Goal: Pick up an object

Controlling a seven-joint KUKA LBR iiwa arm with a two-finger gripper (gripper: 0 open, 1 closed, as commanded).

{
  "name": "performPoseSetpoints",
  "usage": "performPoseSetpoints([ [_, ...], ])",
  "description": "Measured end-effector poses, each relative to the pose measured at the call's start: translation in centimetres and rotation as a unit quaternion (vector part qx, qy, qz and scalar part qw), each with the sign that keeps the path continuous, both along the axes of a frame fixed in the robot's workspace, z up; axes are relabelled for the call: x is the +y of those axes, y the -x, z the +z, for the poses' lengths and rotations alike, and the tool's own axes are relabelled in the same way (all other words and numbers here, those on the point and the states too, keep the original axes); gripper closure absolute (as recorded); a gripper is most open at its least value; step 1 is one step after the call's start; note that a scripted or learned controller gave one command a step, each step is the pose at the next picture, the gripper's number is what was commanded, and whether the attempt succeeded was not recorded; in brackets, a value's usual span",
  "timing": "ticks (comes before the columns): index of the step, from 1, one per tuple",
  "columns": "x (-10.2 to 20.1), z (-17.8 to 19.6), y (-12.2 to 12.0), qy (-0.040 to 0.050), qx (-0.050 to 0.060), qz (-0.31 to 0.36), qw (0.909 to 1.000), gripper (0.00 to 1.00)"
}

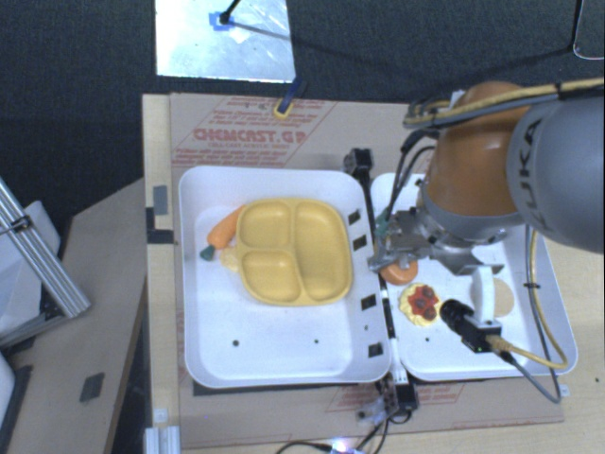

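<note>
**A:** Why is the arm (510, 173) so low over the right bin (558, 334)?

**B:** I judge it reaches for a toy there; the gripper (395, 253) hangs at that bin's left edge, just above an orange piece (402, 272); whether it is apart or closed, I cannot tell. A small pizza toy (420, 303) lies near.

**A:** And the left bin (284, 357)?

**B:** It bears a yellow divided plate (288, 251) with a carrot (223, 228) beside it.

**A:** Any writing?

**B:** The cardboard (250, 132) reads "CHEMCAST"; the arm shows "KUKA" partly.

Soft, even light; slight blur
</note>
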State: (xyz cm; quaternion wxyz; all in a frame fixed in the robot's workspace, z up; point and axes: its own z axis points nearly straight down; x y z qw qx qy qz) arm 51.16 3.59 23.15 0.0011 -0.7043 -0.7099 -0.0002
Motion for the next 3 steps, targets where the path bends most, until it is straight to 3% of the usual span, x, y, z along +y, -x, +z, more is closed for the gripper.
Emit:
performPoseSetpoints([
  [1,1.1,-1.7,1.5,0.0003,0.0,-0.001,1.0,1.0],
  [2,0.6,0.3,1.9,0.0005,-0.002,-0.003,1.0,1.0],
  [3,0.2,0.1,2.0,0.0005,-0.001,-0.003,1.0,1.0],
])
